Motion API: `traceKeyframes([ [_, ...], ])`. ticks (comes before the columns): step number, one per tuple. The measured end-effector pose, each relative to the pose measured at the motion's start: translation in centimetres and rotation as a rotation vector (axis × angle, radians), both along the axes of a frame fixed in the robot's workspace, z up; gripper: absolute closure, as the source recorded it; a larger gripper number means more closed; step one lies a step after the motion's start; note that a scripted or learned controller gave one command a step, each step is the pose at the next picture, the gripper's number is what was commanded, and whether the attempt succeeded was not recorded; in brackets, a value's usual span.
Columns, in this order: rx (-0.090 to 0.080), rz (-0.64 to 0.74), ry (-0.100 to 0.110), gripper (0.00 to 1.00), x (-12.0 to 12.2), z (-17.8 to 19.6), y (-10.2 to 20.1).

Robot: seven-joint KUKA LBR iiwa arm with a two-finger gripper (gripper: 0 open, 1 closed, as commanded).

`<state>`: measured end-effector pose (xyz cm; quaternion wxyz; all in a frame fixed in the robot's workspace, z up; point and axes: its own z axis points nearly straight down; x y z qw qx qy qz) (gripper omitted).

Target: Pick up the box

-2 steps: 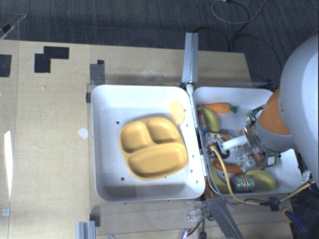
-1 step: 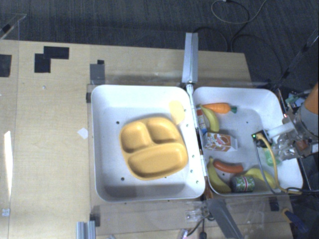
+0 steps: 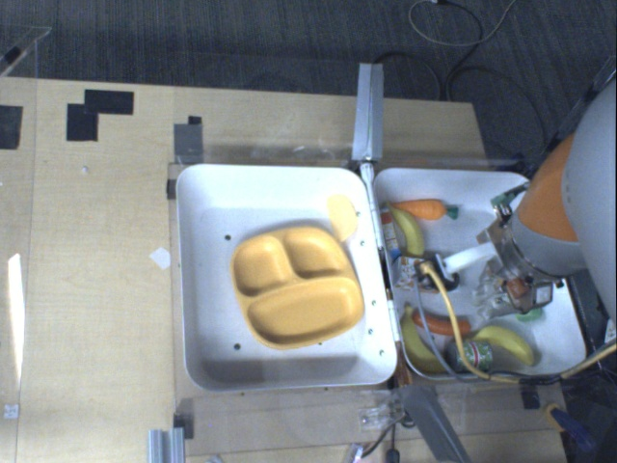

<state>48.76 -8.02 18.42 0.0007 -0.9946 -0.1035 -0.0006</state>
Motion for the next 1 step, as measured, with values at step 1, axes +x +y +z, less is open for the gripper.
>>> traceKeyframes([
  [1,0.000,0.009,-0.003,1.00,0.05,-8.66,-1.12],
])
